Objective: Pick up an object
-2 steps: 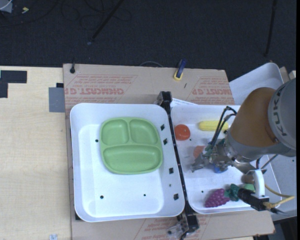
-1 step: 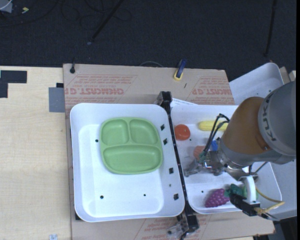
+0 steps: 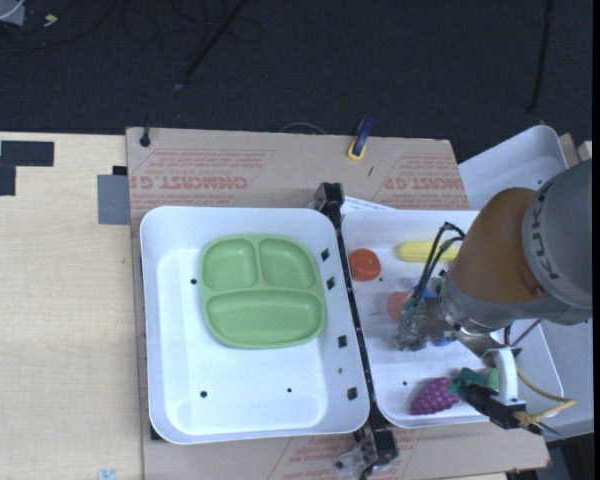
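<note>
"Starting at the gripper, can you say whether it is open or closed?"

"No, I cannot tell. It hangs low over the right bin, and the wrist and cabling hide its tips. I see nothing held in it."

"Which object is the likeliest pick?"

"The reddish piece, I think. It lies just beside the gripper, on the side toward the bins' shared wall, and is partly covered. It looks like small toy food, so I would guess it is light, stiff and smooth, and apt to slip. A squeeze across its widest middle seems safest, because a rounded shell can pop out of an off-centre pinch."

"What else is close by?"

"An orange-red round toy sits near the shared wall, a little apart from the reddish piece. A long yellow toy, either a banana or a corn cob, lies toward the far side. A purple grape bunch rests near the front rim. Its bumpy surface probably offers a better hold."

"Is anything in the way?"

"The neighbours are apart enough to leave room, though the shared wall limits a sideways approach. The green divided plate in the left bin is well apart."
</note>
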You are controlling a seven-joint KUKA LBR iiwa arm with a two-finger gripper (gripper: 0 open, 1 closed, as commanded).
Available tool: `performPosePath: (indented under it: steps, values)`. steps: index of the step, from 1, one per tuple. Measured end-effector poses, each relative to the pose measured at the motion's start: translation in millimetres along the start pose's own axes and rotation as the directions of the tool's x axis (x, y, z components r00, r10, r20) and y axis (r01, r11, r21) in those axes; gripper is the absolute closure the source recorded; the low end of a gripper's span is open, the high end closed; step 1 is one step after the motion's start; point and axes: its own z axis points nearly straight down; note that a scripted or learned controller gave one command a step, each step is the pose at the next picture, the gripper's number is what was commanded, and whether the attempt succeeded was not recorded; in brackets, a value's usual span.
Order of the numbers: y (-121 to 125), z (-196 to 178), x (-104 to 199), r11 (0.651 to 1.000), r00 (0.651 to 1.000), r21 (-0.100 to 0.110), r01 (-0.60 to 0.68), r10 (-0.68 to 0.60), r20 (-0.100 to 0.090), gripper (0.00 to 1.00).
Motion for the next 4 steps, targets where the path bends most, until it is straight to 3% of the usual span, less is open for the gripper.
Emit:
performPosePath:
  steps: [1,2,3,4]
  values:
    - [-3,-47,8,1.0,1.0,-0.005,0.009,-0.009,0.001,1.0]
    - [-7,-100,-2,1.0,1.0,-0.007,0.005,-0.005,0.003,1.0]
    - [-6,-131,-3,1.0,1.0,-0.005,0.009,-0.009,0.002,1.0]
    - [46,-120,15,1.0,1.0,-0.004,0.011,-0.011,0.001,1.0]
